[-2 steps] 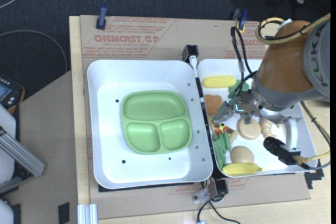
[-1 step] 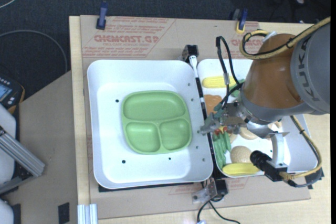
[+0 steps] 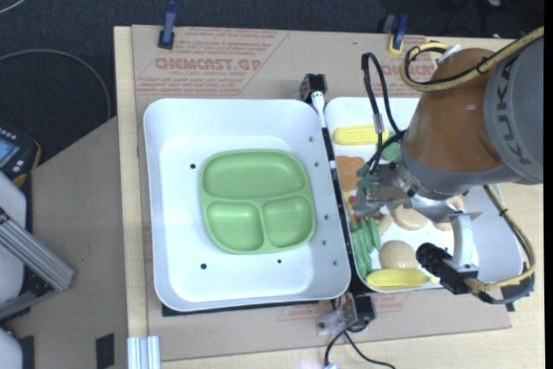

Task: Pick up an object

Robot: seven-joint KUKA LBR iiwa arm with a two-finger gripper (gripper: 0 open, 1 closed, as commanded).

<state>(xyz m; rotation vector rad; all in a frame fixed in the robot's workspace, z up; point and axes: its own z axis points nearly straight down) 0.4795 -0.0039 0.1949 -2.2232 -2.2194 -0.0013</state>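
Yellow corn (image 3: 354, 135) and other toy food lie in the right bin (image 3: 511, 259) beneath my gripper (image 3: 373, 196), grip state unreadable, so I judge a straight descent onto one piece best.

A: What carries everything here?

B: A tan table (image 3: 216, 65), with reddish lettering printed across its far strip.

A: And what sits directly on it?

B: Two shallow white bins, touching side by side. The left bin (image 3: 164, 186) takes the middle of the table. The right bin (image 3: 510, 251) is just right of it.

A: Anything else relative to the left bin?

B: Two blue clamps on the table's far edge: one (image 3: 168, 24) beyond its far left corner, the other (image 3: 397, 32) beyond and to its right.
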